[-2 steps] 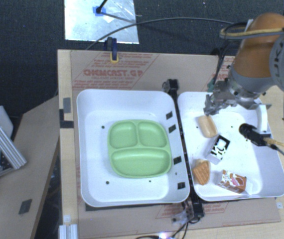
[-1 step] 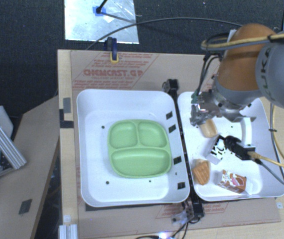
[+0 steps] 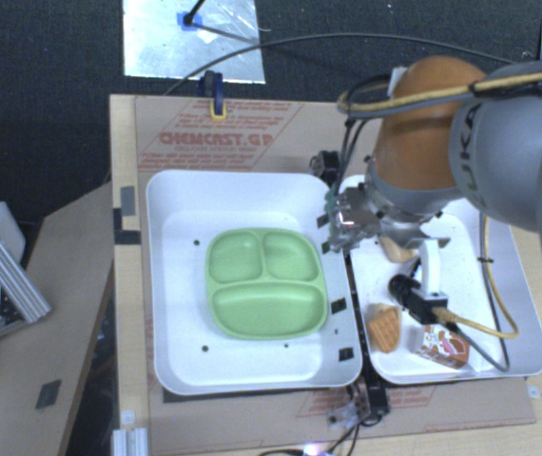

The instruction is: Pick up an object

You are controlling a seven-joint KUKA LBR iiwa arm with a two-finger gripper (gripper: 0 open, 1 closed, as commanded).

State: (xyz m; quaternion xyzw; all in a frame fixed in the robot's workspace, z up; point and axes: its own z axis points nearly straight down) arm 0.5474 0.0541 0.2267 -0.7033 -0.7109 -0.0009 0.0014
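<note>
Wood bench (image 3: 130, 302), two white bins. Nearer than the gripper (image 3: 345, 221), in right bin (image 3: 528, 345): red-white packet (image 3: 444, 348), brown snack (image 3: 383, 328); tan piece (image 3: 396, 249) just beside gripper. Green plate (image 3: 266, 283) in left bin (image 3: 181, 255), on gripper's other side. Gripper over the bins' shared rim, open/closed: can't tell. Foil sheet (image 3: 190, 27) far behind.

Robotics laboratory. Evidence: a grey jointed robot arm with orange band (image 3: 513, 150), two shallow white plastic bins (image 3: 171, 255) on a cardboard-covered desk (image 3: 223, 126), a ribbed aluminium framing rail (image 3: 7, 272).
</note>
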